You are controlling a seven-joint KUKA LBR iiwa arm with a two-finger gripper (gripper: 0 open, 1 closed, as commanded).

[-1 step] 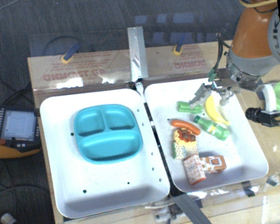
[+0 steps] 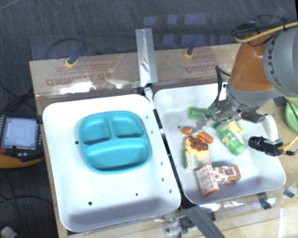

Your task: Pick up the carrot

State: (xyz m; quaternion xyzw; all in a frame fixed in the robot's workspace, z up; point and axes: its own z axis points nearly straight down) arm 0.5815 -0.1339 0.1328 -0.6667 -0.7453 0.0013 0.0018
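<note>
Arm (image 2: 266, 69) bends down, end effector (image 2: 211, 120) beside carrot (image 2: 202, 135).

A blue divided plate (image 2: 113, 141) lies in the left bin (image 2: 73, 203); a handheld screen (image 2: 14, 138) rests on the carpet.

even bright light, soft focus, bin (image 2: 118, 213) glare

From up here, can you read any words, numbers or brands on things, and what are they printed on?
None can be read for certain.
Cardboard sheet behind the bins: reddish print, seemingly upside down and blurred, unreadable.
Small red-and-white box in the right bin: markings too small.
Orange handheld screen on the floor: display too blurred.
</note>
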